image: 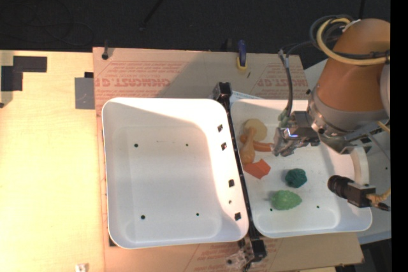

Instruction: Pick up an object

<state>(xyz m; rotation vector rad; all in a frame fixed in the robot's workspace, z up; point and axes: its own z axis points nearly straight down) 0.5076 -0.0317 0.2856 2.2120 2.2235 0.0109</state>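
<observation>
The right bin (319, 221) holds a tan rounded object (253, 130), an orange stick-like piece (260, 146), a red-orange block (257, 169), a dark teal lump (295, 178) and a light green lump (284, 200). My gripper (285, 146) hangs low over this bin, just right of the orange piece and the tan object and up-left of the teal lump. Nothing shows between its tips.
The left bin (127, 137) lies beside the right one, with black clips (223, 91) along the shared wall. Both bins rest on a cardboard sheet (159, 76) on a pale wooden bench (44, 169). A blue clamp (242, 55) stands at the cardboard's far edge.
</observation>
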